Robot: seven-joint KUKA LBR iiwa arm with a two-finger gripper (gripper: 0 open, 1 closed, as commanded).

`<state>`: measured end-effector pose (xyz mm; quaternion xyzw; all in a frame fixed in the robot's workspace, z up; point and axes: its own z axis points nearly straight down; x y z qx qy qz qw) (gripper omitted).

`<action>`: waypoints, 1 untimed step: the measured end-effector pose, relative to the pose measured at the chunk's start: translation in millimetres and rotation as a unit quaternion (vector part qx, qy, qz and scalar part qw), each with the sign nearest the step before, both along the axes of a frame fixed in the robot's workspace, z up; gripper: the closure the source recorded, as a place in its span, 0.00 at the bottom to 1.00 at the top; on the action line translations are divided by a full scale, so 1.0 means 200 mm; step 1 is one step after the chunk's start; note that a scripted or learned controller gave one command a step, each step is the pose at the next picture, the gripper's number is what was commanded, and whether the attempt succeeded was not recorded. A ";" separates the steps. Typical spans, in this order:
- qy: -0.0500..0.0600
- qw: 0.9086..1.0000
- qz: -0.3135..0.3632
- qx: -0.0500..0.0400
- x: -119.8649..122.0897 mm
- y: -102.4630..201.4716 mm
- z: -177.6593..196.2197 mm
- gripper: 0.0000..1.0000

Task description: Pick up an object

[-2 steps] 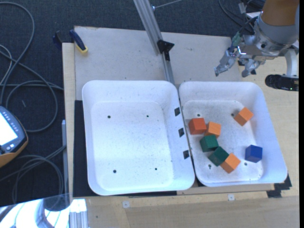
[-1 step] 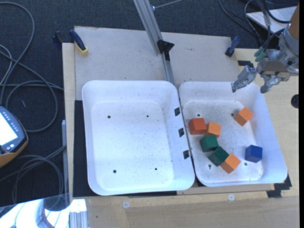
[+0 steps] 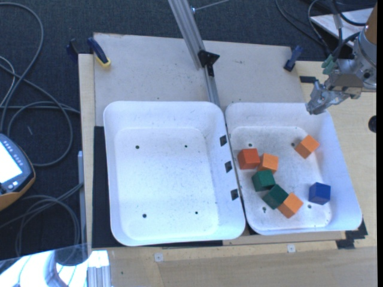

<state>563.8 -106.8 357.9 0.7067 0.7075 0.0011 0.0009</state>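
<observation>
- Orange, green and blue blocks sit clustered in the right bin [image 3: 341, 178], awaiting a pick.
- Gripper [image 3: 315, 106] hovers above that bin's far rim, holding nothing; its spread I cannot tell.

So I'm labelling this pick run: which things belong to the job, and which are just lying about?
Job: hand; right bin; its blocks: red, three orange, two green, blue.
Lying about: left bin; clamps.

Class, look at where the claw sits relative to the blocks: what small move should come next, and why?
Probably move the claw down-left over the lone orange block. The claw sits at the right bin's far rim, and that block lies nearest, apart from the others.
</observation>
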 end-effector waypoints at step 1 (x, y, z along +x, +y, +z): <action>0.005 1.000 0.001 0.001 0.20 0.06 -0.39 1.00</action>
